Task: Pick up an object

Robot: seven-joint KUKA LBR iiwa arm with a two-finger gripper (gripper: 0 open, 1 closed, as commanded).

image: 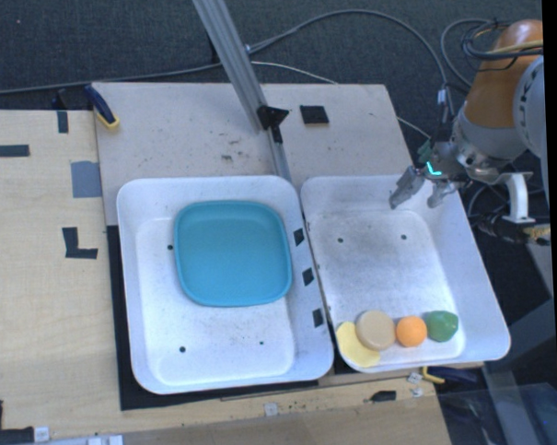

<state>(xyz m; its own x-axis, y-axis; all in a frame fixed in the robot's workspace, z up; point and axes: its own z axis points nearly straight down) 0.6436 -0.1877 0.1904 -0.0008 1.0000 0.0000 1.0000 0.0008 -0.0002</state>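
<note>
End effector (423, 192) open, nothing in it — over the right bin's (464, 255) far edge. I see the orange ball (411, 332) at the near edge, straight toward the camera from it.

No readable text, label, brand or number appears on anything here

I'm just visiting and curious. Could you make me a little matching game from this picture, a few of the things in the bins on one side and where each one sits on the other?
Things:
1. blue plate
2. orange ball
3. green object
4. gripper

Places:
A. near edge of the right bin, between a tan disc and a green thing
B. over the far right corner of the right bin
C. lying flat in the left bin
D. near right corner of the right bin

Pairs: 1-C, 2-A, 3-D, 4-B
</note>
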